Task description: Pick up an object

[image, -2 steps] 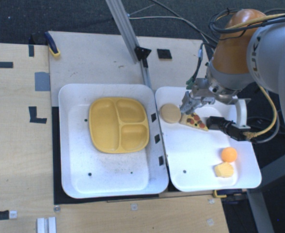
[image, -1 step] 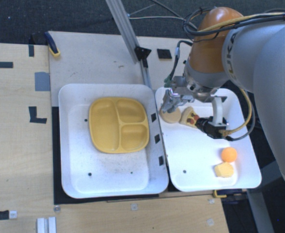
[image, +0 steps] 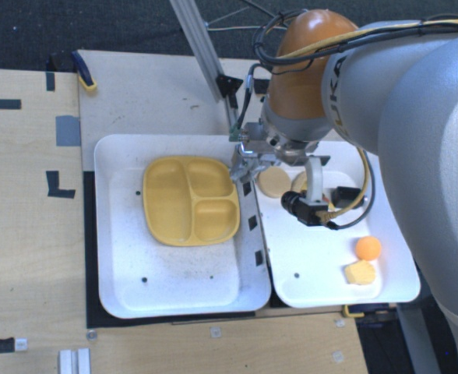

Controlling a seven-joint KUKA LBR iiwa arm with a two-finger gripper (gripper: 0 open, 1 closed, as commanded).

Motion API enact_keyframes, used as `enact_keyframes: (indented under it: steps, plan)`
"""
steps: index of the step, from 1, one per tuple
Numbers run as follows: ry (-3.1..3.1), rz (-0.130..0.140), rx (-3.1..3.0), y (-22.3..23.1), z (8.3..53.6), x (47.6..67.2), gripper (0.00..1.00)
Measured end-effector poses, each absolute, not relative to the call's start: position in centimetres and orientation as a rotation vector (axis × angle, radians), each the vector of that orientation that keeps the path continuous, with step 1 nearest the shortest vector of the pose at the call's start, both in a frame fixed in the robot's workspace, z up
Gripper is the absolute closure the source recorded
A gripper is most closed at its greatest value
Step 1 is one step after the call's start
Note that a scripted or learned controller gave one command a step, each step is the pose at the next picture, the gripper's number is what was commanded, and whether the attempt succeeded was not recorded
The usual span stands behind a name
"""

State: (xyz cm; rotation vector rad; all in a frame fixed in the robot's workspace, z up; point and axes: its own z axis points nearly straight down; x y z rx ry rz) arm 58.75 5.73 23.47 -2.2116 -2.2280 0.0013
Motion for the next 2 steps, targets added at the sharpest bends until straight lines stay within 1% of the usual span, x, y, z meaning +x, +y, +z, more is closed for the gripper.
enact_keyframes:
  steps: [1, 2]
  plan:
    - [-2.227, 0.002, -2.214, 10.08, 22.58, 59.44, 1.00]
    - [-2.224, 0.003, -2.218, 9.83, 22.64, 59.44, 0.00]
